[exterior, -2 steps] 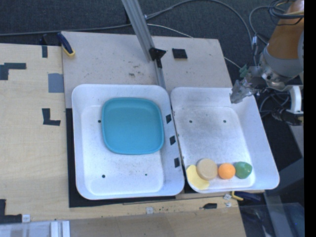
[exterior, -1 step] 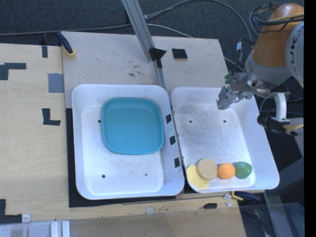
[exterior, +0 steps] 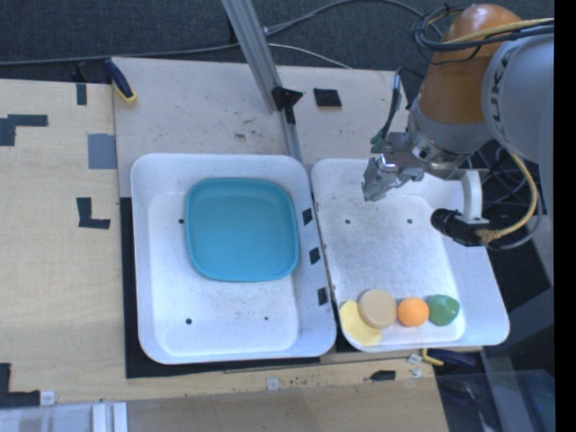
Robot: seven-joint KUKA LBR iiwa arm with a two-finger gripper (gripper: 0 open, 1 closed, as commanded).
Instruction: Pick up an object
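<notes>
Gripper (exterior: 376,187) hangs over the right bin's (exterior: 396,241) far end; can't tell its state. Objects — tan disc (exterior: 377,308), orange ball (exterior: 413,312), green piece (exterior: 443,309) — crowd the near wall. Tight cluster risks a glancing miss.

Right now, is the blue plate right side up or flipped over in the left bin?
Right side up. The blue plate lies flat in the left bin, with its raised rim framing a sunken centre that faces the camera.
</notes>
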